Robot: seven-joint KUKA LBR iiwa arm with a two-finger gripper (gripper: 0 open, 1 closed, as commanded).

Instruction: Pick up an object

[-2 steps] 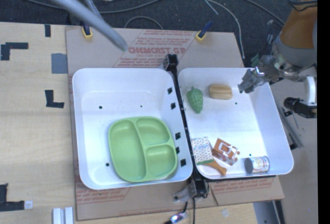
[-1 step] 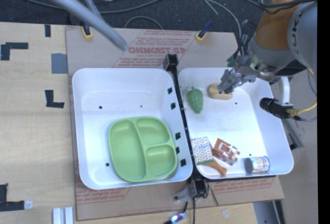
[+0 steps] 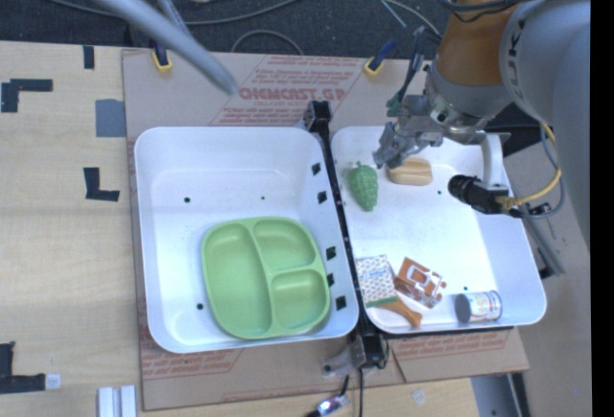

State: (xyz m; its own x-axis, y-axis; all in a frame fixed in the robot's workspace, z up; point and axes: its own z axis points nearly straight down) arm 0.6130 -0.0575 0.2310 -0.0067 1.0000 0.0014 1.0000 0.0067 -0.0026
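- Grey metal at the centre: fingers (image 3: pixel 397 149) low over the far end of the right-hand shallow white bin (image 3: pixel 508 257). Cannot tell whether spread or clenched, as the wrist hardware masks the tips from this slant.
- Just beside them, toward the near side: tan, bun-shaped soft piece (image 3: pixel 411 173), lying flat on the bin floor. Looks like the closest candidate for pickup, and not seen gripped.
- A little further left, near the black divider (image 3: pixel 331 199): green, bumpy, leaf-shaped toy (image 3: pixel 364 186), apart from the bun.
- Well apart, at the bin's near end: patterned square packet (image 3: pixel 375 278), orange-and-white carton (image 3: pixel 420 282), small silver can (image 3: pixel 480 306).
- Across the divider, in the left-hand white bin (image 3: pixel 163 214): pale green divided plate (image 3: pixel 267 277).
- Likely trouble: closing off-centre and merely nudging the bun aside, since it sits beside the tips, not squarely beneath. Could also slip out, being rounded and smooth. Drifting left risks clipping the green toy or the divider.
- Pose: reaching in from the right, wrist pitched steeply down, orange band (image 3: pixel 484 17) above it, grey arm link (image 3: pixel 561 51) beyond.
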